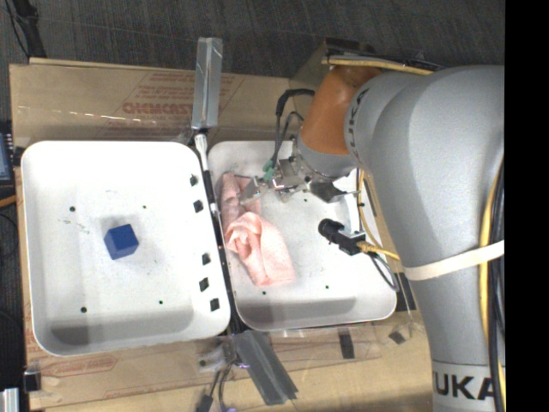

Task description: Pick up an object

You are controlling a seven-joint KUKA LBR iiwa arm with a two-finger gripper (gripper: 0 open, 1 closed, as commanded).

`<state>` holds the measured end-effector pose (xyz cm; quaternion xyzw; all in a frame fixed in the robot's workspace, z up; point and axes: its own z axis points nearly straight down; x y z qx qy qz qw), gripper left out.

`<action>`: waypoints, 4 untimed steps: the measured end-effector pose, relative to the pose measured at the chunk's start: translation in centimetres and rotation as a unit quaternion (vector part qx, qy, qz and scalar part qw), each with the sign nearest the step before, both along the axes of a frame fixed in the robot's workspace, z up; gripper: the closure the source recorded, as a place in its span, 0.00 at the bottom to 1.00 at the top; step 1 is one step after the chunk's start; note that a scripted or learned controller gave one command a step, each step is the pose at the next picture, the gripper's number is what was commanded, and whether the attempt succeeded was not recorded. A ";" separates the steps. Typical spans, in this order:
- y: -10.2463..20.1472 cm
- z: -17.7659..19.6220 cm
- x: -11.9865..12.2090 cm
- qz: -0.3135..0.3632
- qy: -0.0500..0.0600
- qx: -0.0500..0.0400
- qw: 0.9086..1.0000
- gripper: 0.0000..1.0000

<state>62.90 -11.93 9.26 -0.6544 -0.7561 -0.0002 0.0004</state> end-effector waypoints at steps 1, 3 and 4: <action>1.2 -0.1 -6.8 0.051 0.001 0.000 0.999 0.00; -0.4 0.0 -8.1 0.006 0.001 0.000 1.000 0.00; 2.1 0.0 -2.8 -0.008 0.001 -0.001 1.000 0.00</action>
